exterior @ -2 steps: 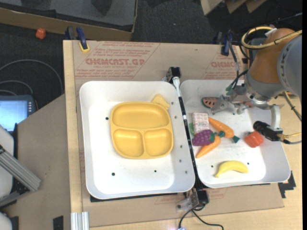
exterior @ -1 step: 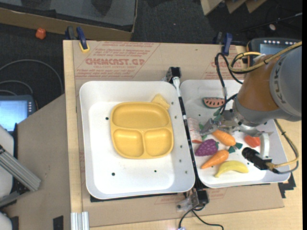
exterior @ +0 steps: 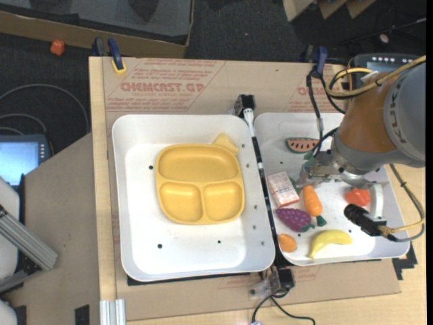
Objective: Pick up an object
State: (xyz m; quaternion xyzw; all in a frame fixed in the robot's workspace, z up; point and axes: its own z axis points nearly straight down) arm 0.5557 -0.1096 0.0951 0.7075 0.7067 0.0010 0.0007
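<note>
The right bin [exterior: 352, 252] holds several toy foods. A watermelon slice [exterior: 301, 143] lies at its back, and a pink and white box [exterior: 282, 189] by its left wall. An orange carrot [exterior: 311, 200] lies in the middle, with purple grapes [exterior: 294, 217] just in front of it. A small orange [exterior: 287, 242] and a yellow banana [exterior: 329, 241] lie near the front edge. A red piece [exterior: 358, 196] sits to the right, partly under the arm. My gripper [exterior: 312, 173] hangs low over the bin, just behind the carrot's top end and right of the box.
The left bin [exterior: 135, 202] holds a yellow divided plate [exterior: 199, 183] with a yellow piece [exterior: 225, 141] at its back corner. A black divider with a cable [exterior: 256, 161] runs between the bins. The arm's grey and orange body [exterior: 379, 124] covers the right bin's back right.
</note>
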